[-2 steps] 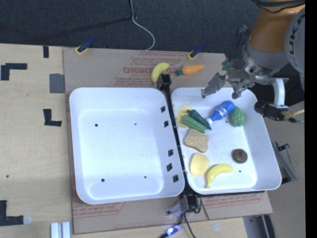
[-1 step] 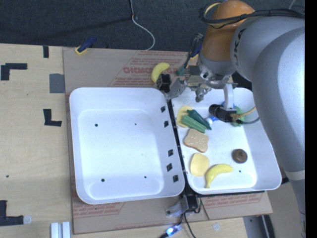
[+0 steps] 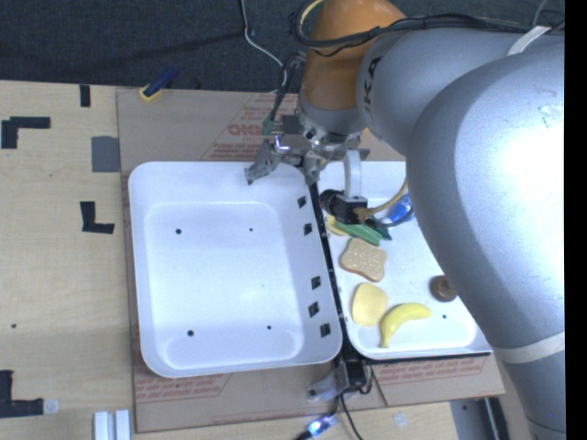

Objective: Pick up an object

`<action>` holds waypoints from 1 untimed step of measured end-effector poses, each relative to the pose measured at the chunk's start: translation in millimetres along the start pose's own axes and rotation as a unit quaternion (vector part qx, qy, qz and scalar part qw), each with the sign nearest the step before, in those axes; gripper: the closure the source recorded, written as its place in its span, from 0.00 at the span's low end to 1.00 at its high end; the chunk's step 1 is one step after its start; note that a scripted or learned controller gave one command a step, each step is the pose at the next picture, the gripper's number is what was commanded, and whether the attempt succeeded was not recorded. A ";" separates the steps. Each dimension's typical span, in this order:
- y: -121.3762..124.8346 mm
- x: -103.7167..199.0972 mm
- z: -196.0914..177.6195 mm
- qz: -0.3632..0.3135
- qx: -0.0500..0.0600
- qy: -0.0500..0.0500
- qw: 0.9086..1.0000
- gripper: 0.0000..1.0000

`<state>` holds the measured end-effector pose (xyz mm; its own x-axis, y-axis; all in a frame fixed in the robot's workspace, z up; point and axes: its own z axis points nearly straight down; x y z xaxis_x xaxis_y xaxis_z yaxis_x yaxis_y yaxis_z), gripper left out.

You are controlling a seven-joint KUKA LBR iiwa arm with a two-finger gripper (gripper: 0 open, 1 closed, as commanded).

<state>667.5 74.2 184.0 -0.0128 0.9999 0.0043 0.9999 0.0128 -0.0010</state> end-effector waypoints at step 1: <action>-2.0 61.6 91.5 0.003 0.005 -0.002 1.000 0.00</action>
<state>664.7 136.2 92.8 -0.0074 1.0000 0.0001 0.9999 0.0074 -0.0105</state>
